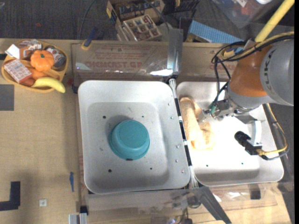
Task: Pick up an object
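A teal bowl [130,139] lies upside down in the middle of the left bin [93,97]. A long tan loaf-like object [188,115] lies along the left side of the right bin [233,171], and its lower end reaches a pale orange patch [203,141] in the glare. My gripper [208,117] hangs low over the right bin, just right of the loaf and close to it. The bright light there hides its tips.
The grey arm with its orange band [247,80] reaches in from the right over the right bin. A black fitting with a cable [246,142] hangs by the arm. A basket of toy food [32,64] stands at the far left of the bench.
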You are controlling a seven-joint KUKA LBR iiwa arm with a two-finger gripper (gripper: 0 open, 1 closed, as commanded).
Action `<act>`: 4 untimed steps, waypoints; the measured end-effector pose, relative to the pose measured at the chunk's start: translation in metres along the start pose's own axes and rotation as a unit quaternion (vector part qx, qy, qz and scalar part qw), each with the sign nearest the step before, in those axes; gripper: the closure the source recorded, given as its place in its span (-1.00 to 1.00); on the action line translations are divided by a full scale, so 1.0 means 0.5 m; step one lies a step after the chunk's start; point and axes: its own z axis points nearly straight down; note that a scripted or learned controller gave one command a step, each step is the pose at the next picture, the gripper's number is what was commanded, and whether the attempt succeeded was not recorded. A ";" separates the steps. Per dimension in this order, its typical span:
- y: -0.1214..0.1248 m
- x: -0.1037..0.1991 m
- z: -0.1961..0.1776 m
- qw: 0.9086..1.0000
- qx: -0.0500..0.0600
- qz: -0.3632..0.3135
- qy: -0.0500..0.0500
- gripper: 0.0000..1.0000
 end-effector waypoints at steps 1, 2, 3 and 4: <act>0.003 0.000 0.020 1.000 0.002 -0.029 0.000 -1.00; 0.005 -0.001 -0.001 1.000 -0.001 -0.028 0.000 1.00; 0.005 -0.002 -0.002 1.000 -0.001 -0.028 -0.001 -1.00; 0.023 -0.007 0.018 0.998 0.000 -0.066 -0.001 -1.00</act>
